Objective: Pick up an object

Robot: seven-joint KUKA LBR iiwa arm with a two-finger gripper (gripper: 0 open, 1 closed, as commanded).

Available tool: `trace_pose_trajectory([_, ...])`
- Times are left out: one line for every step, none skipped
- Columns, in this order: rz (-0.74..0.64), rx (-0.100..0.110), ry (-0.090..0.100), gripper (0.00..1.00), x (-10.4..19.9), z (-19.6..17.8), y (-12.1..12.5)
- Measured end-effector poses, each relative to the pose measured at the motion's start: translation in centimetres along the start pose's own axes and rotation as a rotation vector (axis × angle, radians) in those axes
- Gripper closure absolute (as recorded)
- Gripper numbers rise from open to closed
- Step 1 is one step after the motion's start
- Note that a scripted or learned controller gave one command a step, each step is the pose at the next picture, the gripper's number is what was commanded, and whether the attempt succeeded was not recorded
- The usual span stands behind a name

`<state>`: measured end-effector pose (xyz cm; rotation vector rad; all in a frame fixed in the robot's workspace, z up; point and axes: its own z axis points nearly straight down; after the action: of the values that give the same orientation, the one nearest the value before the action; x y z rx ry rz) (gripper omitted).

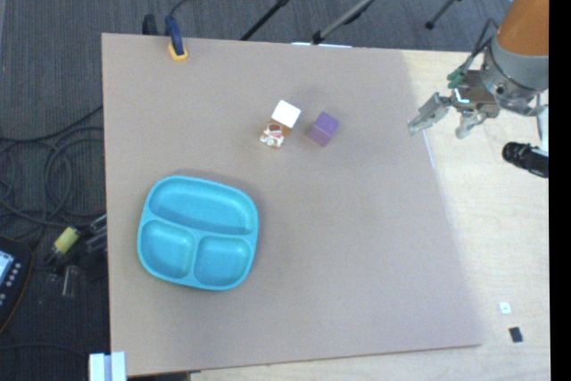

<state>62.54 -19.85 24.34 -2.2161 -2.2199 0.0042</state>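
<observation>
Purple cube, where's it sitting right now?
The purple cube sits upper-centre on the brown board, just right of the white block, well left of the gripper.

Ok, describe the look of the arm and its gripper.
The arm has a broad orange section above a grey wrist ring. Below it the gripper is a compact grey metal unit with slim, pale fingers and a small green spot on its body.
</observation>
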Motion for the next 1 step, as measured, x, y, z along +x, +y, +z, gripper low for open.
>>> trace_pose_trajectory([-0.051, 0.0, -0.005, 0.0, -1.6, -1.36, 3.62])
